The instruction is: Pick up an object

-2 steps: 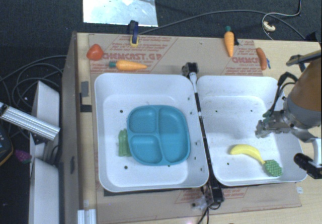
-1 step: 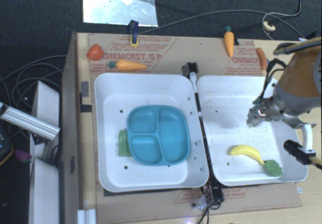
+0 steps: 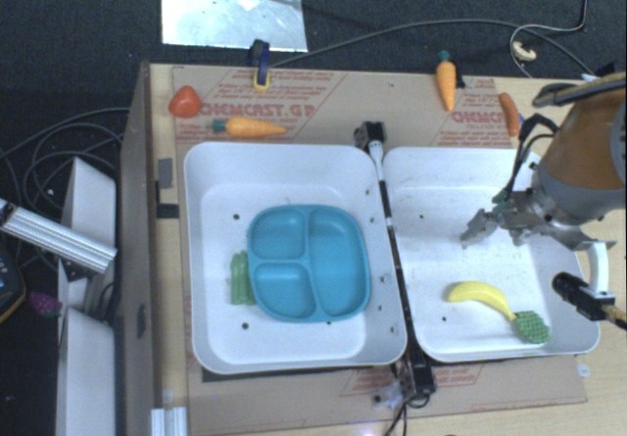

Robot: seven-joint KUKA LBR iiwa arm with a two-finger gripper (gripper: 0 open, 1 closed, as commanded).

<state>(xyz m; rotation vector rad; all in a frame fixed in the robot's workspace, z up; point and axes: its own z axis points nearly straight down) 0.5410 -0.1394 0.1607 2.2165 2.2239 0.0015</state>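
A yellow banana (image 3: 481,298) lies in the right bin (image 3: 431,189), near its front. A green textured object (image 3: 532,326) sits just right of the banana's tip. My gripper (image 3: 495,225) hangs over the right bin, above and slightly right of the banana, with its fingers spread open and nothing between them. In the left bin (image 3: 216,179) rests a blue divided plate (image 3: 309,263), and a green piece (image 3: 239,278) lies against the plate's left edge.
On the cardboard behind the bins lie two toy carrots (image 3: 250,127) (image 3: 447,82), a red-orange toy (image 3: 184,102), and another orange piece (image 3: 509,114). A blue-yellow clamp (image 3: 260,65) and a black clip (image 3: 370,136) sit at the bins' back edge. Cables run across the floor.
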